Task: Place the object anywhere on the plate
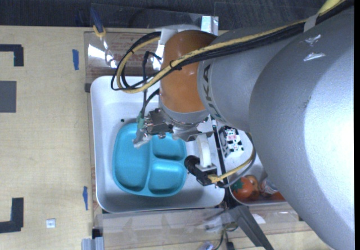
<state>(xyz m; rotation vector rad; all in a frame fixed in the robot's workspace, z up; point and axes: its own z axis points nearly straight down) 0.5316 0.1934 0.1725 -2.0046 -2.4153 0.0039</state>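
Two white bins sit on the desk (39,187), and in the left bin (104,130) lies a blue divided plate (143,164) with three compartments. My pincer (147,132) hangs over the plate's upper edge, under the orange band (180,80) of my arm (292,108), and I cannot tell from this angle whether it is clenched or released, or whether it has anything in it. One orange-red object (246,188) that I cannot name lies in the right bin (256,201) beside a white block with dark spots (232,141), both well off the plate and half hidden by my arm.
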